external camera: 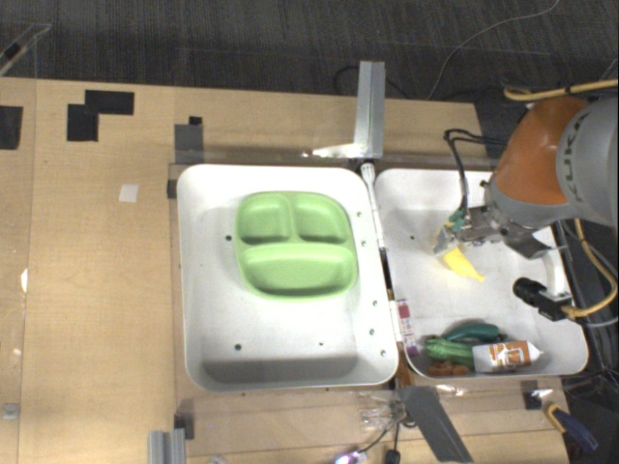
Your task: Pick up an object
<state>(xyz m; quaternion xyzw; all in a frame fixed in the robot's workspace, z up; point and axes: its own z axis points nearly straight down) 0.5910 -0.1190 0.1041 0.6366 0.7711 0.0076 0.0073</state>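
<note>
The arm comes in from the right of the frame, and its tool [468, 228] sits low over the right bin [416, 196], in that bin's upper middle. Whether the tool is released or clenched cannot be told here; the wrist and its cables cover the working end.

The nearest candidate is a small yellow object [464, 263], a wedge-like piece lying on the bin floor just below the tool in the picture, close enough that its upper left end seems to meet the tool's tip. Its long axis runs on a diagonal, from upper left down to lower right. So the piece lies toward the lower right of the tool, and nothing shows it lifted or clamped; I judge it as resting on the floor, not held.

Further down, along the lower edge of the same bin, lie a green item [472, 333], something reddish-brown [445, 350] beside it, and a white bottle with an orange label [505, 356], lying on its side. These are well apart from the tool.

The left bin [208, 259] holds a green divided tray [294, 243], set near its middle, far from the arm.

A grasp would probably need the tool centred across the wedge's short width.
</note>
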